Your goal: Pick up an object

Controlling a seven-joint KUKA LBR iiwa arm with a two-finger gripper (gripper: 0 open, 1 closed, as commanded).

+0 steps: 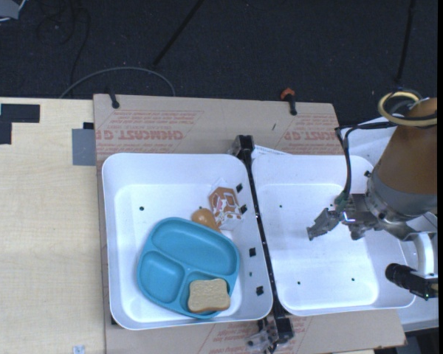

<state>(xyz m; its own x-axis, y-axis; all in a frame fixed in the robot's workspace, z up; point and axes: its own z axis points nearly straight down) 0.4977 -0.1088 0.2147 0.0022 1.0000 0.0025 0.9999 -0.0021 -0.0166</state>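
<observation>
Objects lie in the left bin (pixel 122 198), well left of the pincer (pixel 319 228): blue divided plate (pixel 179 265) carrying a tan sponge (pixel 208 296), orange ball (pixel 204 217), patterned packet (pixel 224 201). Pincer hovers over the right bin (pixel 317 286), clamped on nothing; finger state indeterminate.

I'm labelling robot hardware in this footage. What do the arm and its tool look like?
The arm is a thick rounded body, orange-brown on top and grey below. A black cable runs down its side, and a yellowish cable loop sits at its top. The tool is small, dark grey metal, ending in thin fingers.
</observation>
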